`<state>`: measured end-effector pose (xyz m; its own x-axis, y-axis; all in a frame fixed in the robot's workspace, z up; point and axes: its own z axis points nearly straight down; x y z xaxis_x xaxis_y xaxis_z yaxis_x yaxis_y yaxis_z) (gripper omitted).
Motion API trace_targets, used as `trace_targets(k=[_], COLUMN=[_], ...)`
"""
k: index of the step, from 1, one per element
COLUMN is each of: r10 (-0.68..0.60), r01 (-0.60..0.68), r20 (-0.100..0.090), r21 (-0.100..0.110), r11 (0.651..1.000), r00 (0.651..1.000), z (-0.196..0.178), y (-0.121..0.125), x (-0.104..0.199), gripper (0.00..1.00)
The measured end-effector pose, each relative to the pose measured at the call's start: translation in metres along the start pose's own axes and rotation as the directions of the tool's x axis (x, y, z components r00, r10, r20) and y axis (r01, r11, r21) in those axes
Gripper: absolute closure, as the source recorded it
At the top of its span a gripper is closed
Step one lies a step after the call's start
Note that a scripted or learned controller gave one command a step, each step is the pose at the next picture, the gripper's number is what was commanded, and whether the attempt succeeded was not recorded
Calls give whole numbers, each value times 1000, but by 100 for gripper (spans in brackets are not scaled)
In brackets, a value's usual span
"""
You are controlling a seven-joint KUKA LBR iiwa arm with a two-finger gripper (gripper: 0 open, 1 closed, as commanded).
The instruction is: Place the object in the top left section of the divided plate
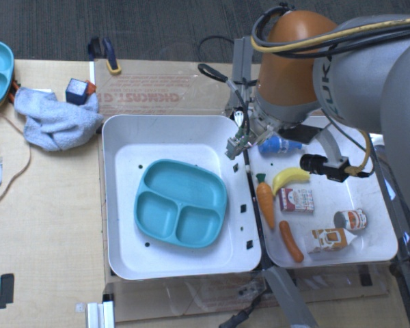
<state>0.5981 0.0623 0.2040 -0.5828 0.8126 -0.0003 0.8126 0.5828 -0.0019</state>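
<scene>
Not much readable here tbh. The cardboard sheet [157,94] behind the bins is showing faint reddish print, upside down and mirrored-looking, too washed out to spell. The arm's grey housing [369,67] is showing part of dark lettering, probably "KU". The small carton [297,200] and can [350,220] labels are blurring out.

The divided plate [182,202] is lying flat in the left bin [123,183], a teal dish with rounded corners and three sections (one long one along its upper side, two smaller ones below it). It is sitting slightly turned, near the bin's middle, with nothing resting in its sections.
</scene>
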Motion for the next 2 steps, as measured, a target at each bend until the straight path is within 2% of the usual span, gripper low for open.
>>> trace_targets(k=[1, 2], r10=[-144, -33], r01=[144, 33], r20=[0, 2], r21=[-1, -1], r11=[990, 999], r00=[990, 999], z=[13, -19], y=[-37, 49], x=[70, 50], gripper=[100, 100])
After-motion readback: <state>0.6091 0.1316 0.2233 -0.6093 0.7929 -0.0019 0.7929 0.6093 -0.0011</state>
